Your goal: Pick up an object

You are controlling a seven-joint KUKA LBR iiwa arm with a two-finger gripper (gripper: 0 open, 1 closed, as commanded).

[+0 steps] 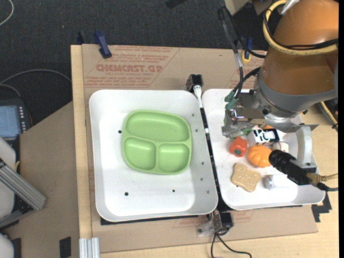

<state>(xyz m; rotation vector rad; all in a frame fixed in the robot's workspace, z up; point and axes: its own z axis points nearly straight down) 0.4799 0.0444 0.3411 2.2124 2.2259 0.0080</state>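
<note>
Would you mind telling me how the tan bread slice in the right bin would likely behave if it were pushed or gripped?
The bread slice lies flat, so it would probably slide rather than roll. It looks like a light toy and seems stiff. Its low profile against the right bin floor may make an edge grip awkward.

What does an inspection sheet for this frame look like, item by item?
Surface: two white bins side by side on a cardboard-covered bench.
Job's things: right bin holds a red-orange tomato-like toy, an orange toy, a tan slice of bread and a small grey piece.
Clutter: green divided plate in the left bin.
Hand: hand low over the right bin's far-left part; finger state unclear.
Cables: black cables by the arm; white cable on the floor at left.
Surroundings: dark carpet, blue clamp.
</note>
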